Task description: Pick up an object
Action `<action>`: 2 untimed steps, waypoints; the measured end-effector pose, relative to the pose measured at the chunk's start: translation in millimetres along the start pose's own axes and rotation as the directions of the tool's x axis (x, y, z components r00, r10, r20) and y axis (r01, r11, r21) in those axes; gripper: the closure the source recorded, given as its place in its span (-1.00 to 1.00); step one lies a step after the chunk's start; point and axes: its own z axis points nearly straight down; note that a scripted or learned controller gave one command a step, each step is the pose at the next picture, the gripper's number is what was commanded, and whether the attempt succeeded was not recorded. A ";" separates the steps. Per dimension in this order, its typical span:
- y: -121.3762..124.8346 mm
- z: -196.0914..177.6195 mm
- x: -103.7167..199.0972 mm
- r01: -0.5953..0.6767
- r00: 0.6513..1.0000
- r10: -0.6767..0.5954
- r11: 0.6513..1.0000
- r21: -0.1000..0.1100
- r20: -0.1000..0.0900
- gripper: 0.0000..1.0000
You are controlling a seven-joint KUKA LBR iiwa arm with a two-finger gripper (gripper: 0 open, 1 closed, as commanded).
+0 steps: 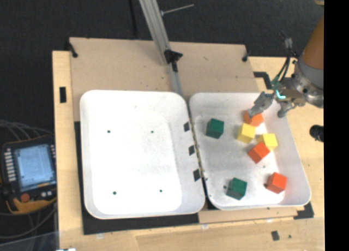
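Tool (271, 104) at the upper right of the frame, hanging over the upper right corner of the right bin (218, 102). Two grey fingers spread apart; one finger (262, 102) slants down and left toward the blocks, the other sits to the right near the bin's rim. Nothing seen between them. Tip of the left finger is just beside, maybe touching, an orange block (253, 118); contact cannot be judged from this angle. Grey arm with orange band (312, 48) enters from the right edge.

Right bin contents, seven blocks:
- orange block under the fingertip, upper right of the bin
- yellow block (246, 132) just below it, touching or nearly so
- second yellow block (270, 140) to the right and slightly lower
- orange-red block (259, 151) below the two yellow ones, touching the second yellow
- another orange-red block (276, 182) near the lower right corner, apart from the rest
- green block (215, 128) alone at upper left of this bin
- second green block (236, 188) near the lower edge, center

Left bin (87, 135) white, a few small dark dots on its floor. Both bins side by side on the table (60, 81), over a brown board (120, 64).

Grey metal pole (155, 21) runs diagonally from top center down to the gap between the bins. Handheld control pendant (30, 168) with a lit screen at the left edge, cables trailing off it.
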 end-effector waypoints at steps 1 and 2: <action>0.8 -2.2 0.1 0.001 1.000 -0.001 1.000 -0.004 0.001 -1.00; 3.6 59.8 -4.5 -0.003 1.000 0.003 1.000 0.003 0.002 -1.00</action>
